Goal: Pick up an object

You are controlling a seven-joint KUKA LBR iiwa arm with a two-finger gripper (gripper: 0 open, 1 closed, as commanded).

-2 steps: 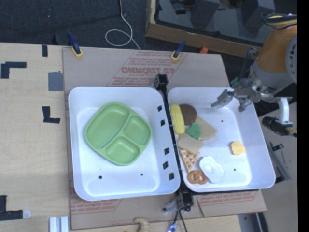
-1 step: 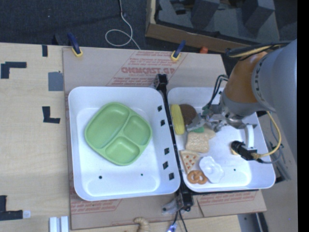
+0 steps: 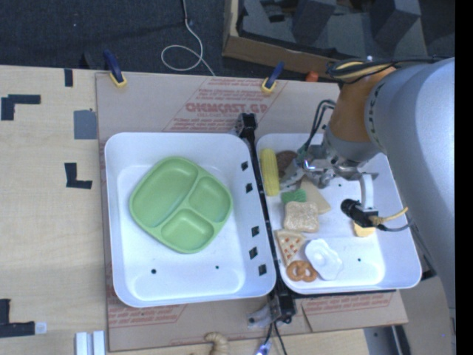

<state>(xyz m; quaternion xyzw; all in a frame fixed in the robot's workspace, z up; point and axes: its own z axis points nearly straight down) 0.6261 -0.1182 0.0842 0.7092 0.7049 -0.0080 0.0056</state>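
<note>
Corn cob (image 3: 270, 171) lies lengthwise along right bin (image 3: 392, 272) left wall; gripper (image 3: 314, 165) low beside it, finger state unclear.

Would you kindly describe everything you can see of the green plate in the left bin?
The green plate is pale green, smooth and looks like plastic. It is roughly square with rounded corners, turned like a diamond, and divided by raised ridges into three compartments: one large on the left, two smaller on the right and bottom. It lies flat and upright on the floor of the left bin, near its middle, touching nothing else. Nothing lies in its compartments.
</note>
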